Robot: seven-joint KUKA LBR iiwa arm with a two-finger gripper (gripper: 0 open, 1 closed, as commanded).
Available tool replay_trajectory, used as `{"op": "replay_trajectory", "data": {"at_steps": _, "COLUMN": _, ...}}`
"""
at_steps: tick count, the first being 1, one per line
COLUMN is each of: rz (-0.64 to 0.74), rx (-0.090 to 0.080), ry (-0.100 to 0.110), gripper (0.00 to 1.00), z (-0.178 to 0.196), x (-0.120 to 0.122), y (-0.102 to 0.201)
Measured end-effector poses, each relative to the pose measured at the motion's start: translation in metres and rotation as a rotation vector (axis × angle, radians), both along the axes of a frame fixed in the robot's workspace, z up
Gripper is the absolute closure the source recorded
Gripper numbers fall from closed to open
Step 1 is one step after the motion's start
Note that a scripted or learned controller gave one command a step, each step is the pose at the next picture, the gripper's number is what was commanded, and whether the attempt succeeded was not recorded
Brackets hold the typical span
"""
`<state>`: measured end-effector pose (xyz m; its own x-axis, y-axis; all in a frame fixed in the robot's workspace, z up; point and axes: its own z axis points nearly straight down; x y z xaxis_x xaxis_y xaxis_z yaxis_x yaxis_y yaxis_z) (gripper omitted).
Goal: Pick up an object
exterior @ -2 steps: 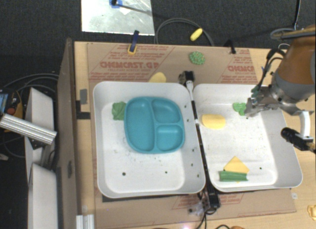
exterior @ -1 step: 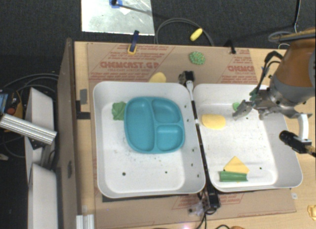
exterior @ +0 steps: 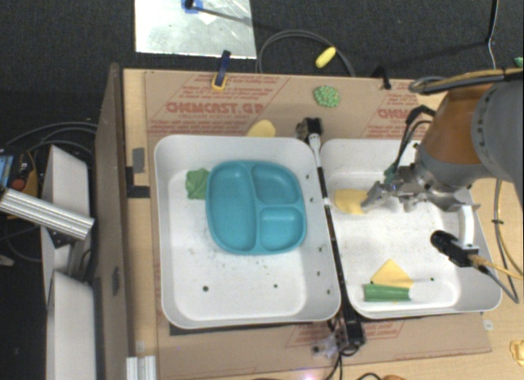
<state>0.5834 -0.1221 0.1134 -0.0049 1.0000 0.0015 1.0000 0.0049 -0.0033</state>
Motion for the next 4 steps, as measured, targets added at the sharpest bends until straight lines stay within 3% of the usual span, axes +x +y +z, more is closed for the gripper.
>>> {"op": "replay_trajectory", "data": {"at_steps": 1, "rz": -0.006, "rx": -0.008, "ry": -0.014, "gripper": 0.00, "z": 0.038, "x": 0.047, "y": -0.079}}
{"op": "replay_trajectory", "data": {"at_steps": 2, "rz": 0.002, "rx": 0.000, "ry": -0.003, "gripper": 0.00, "z": -0.032, "x": 0.070, "y": -0.047}}
{"op": "replay_trajectory", "data": {"at_steps": 3, "rz": 0.001, "rx": -0.003, "ry": -0.010, "gripper": 0.00, "z": -0.014, "x": 0.087, "y": -0.061}}
{"op": "replay_trajectory", "data": {"at_steps": 4, "rz": 0.002, "rx": -0.002, "ry": -0.006, "gripper": 0.00, "z": -0.029, "x": 0.084, "y": -0.028}}
